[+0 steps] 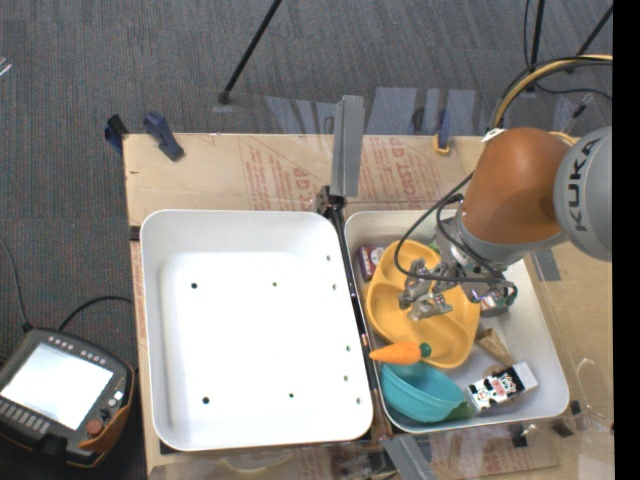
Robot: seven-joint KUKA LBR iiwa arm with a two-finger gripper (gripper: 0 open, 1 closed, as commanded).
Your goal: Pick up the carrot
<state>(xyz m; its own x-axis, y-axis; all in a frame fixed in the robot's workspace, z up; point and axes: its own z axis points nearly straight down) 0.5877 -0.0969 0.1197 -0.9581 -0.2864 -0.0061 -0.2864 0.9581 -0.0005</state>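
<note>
I see 2 white bins side by side on the bench. The left bin (170, 268) has just a few dark dots on its floor. The right bin (548, 353) is full of toys.

The arm (520, 193) comes in from 3 o'clock. Its orange band sits over the top of the right bin. The gripper (428, 301) hangs over the yellow plate (385, 303), near the middle of the plate. It is a tangle of metal and wires from up here, so I cannot tell if it is wide or narrow. I see nothing between its tips.

The carrot (397, 352) lies on the lower rim of the plate, near the wall between the 2 bins. It lies on its side, with the orange point toward 9 o'clock and the small green top toward 3 o'clock. From the gripper, the carrot is at about 7 o'clock, near but apart. They do not touch.

Just below the carrot, at 6 o'clock, is a teal bowl (420, 393). It touches the carrot or sits just under it. At 3 o'clock from the bowl lies a black and white cow toy (498, 386). A dark red thing (370, 260) peeks out by the top left of the plate.
</note>
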